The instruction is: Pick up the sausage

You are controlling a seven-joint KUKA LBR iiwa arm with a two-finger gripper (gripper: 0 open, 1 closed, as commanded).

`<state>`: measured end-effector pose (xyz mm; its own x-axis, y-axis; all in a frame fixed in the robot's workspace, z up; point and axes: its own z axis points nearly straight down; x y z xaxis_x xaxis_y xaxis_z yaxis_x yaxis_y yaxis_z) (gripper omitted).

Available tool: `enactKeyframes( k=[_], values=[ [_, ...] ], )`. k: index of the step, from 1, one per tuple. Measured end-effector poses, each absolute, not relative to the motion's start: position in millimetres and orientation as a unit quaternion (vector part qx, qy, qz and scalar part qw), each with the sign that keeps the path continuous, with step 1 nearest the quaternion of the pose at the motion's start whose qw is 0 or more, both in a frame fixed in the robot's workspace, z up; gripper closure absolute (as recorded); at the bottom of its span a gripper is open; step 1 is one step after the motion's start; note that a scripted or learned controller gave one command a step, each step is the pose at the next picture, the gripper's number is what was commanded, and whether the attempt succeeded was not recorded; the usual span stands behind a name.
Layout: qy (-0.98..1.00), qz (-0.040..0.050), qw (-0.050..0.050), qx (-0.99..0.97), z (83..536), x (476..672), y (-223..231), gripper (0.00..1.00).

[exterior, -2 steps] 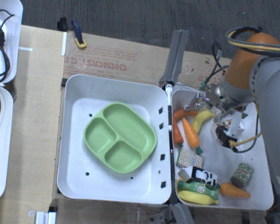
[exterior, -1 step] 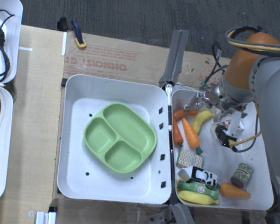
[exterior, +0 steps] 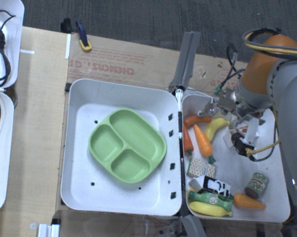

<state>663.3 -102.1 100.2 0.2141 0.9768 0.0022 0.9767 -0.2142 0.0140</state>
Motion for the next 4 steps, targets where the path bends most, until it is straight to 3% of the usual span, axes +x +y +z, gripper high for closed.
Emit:
enactKeyframes(
  k=[1,2,3,4],
  values=[
    [0.503,-0.0008,0.0,0.864,119,658.8,-94,0.0],
    [0.514,0.0053,0.004,0.858,100,663.2,-94,0.0],
    [0.515,0.0069,0.006,0.857,112,664.8,-95,1.0],
    [0.515,0.006,0.005,0.857,111,664.2,-95,0.0]
  ],
)
